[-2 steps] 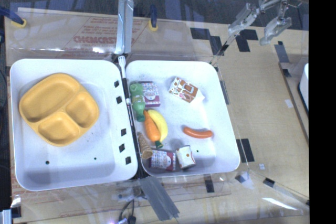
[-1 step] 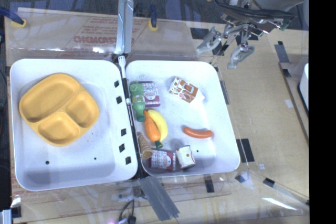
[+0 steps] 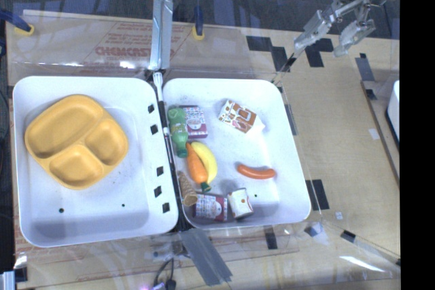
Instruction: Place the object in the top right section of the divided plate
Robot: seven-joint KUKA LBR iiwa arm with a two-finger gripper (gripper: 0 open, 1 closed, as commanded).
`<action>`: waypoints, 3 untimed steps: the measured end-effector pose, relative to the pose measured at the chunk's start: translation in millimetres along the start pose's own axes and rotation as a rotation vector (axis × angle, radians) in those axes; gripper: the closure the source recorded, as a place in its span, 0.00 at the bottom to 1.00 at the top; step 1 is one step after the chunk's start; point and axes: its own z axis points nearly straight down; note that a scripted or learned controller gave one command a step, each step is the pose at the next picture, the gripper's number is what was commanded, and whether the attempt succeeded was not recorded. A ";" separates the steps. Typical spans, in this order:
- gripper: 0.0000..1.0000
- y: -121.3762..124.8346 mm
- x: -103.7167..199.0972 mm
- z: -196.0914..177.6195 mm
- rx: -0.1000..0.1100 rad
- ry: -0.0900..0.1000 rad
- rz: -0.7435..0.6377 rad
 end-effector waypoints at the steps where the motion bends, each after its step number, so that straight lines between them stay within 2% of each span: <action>1: 0.00 15.1 11.6 2.6 -0.010 -0.003 -0.191; 2: 0.00 -2.6 3.5 0.9 -0.001 0.000 0.173; 3: 0.00 -3.6 9.9 0.5 0.002 0.000 -0.081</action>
